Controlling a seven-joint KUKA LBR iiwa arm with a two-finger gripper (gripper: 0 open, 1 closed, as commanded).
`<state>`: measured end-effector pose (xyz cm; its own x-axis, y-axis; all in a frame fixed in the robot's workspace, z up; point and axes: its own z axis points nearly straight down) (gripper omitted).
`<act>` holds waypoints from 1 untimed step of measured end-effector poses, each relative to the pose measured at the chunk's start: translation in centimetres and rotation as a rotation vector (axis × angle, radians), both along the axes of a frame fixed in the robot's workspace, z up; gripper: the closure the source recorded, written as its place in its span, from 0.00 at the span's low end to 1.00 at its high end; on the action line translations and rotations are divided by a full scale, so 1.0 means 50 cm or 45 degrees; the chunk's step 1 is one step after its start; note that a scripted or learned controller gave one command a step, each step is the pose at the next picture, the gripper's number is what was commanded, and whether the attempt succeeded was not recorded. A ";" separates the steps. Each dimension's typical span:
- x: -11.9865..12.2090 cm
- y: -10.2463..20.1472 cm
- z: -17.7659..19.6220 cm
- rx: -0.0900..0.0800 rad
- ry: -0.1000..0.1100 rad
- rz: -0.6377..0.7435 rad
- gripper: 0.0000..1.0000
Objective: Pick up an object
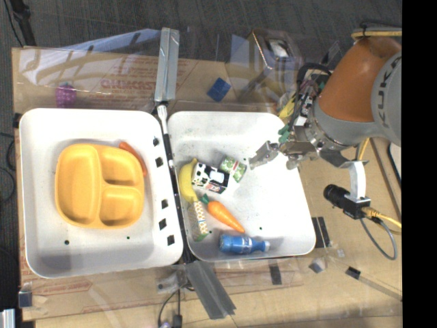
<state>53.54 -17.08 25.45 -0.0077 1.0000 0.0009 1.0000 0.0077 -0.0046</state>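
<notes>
Gripper [263,154]: hung over right white bin [295,217], upper right part, finger state could not be told | Green-labelled can [234,167]: just left of gripper | Orange plastic carrot [224,215], blue bottle [242,244]: toward near rim | Open floor: bin's right side | Left white bin [34,203]: yellow divided tray [100,184]

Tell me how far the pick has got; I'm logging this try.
Nothing looks picked yet. The carrot, blue bottle, banana and green can all lie in the right bin. In hand: the gripper hangs over that bin beside the can. Left: closing on an object and lifting it.
</notes>
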 end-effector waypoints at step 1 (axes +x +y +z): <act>-0.021 0.068 -0.325 -0.001 -0.005 0.066 0.00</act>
